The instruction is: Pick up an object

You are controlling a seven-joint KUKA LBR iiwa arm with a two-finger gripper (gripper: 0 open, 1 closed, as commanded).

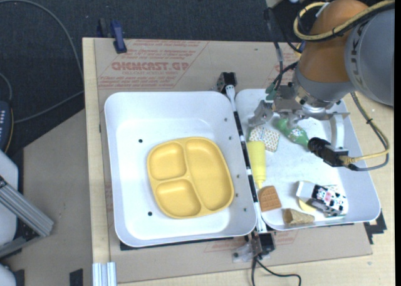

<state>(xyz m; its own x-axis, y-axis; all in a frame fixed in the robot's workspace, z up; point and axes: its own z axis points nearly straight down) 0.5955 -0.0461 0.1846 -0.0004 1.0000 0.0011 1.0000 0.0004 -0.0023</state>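
Objects lie scattered in the right bin [369, 206], in the right half of the frame: a yellow tube [256, 158] along its left wall, a patterned piece [265, 137] just above the tube, a green item [291, 130] near the bin's top, a brown square [270, 197] and a tan wedge [297, 217] at the bottom, and a black-and-white box [327, 198] at lower right. The gripper [283, 114] hangs over the upper part of this bin, right above the green item and the patterned piece; whether it is spread or pinching anything, I cannot tell. The left bin [125, 115], mid-frame, holds a yellow divided plate [190, 177]. A blue clip [117, 36] sits on the cardboard at upper left.
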